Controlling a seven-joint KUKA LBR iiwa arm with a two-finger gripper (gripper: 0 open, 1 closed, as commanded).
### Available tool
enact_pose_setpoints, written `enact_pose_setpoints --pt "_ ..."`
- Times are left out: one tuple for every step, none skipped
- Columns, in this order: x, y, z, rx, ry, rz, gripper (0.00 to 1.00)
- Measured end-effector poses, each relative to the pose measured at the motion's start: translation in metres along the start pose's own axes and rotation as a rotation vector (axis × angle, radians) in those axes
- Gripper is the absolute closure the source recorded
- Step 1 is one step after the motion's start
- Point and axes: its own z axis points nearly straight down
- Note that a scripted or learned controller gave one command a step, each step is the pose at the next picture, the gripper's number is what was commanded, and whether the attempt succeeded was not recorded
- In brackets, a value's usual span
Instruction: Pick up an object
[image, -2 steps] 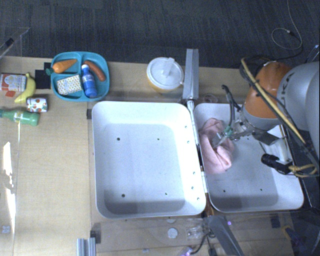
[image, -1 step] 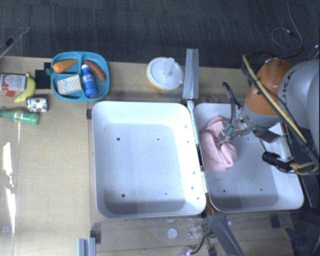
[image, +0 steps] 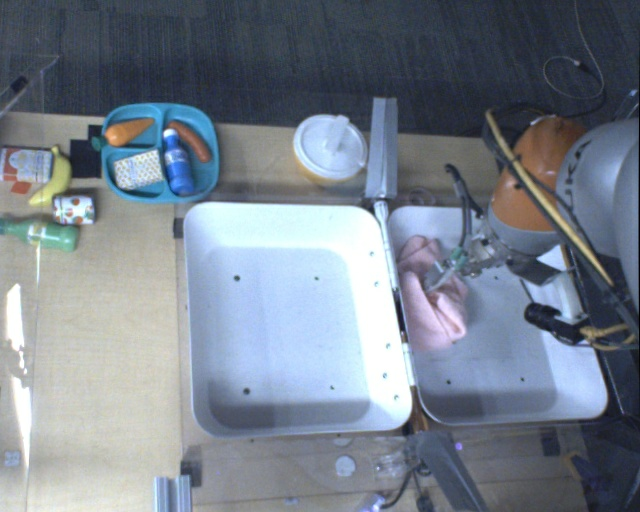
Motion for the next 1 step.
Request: enact_pose_setpoints --pt "0.0004 0.0024 -0.0109 -0.005 -0.002 -0.001 1.00"
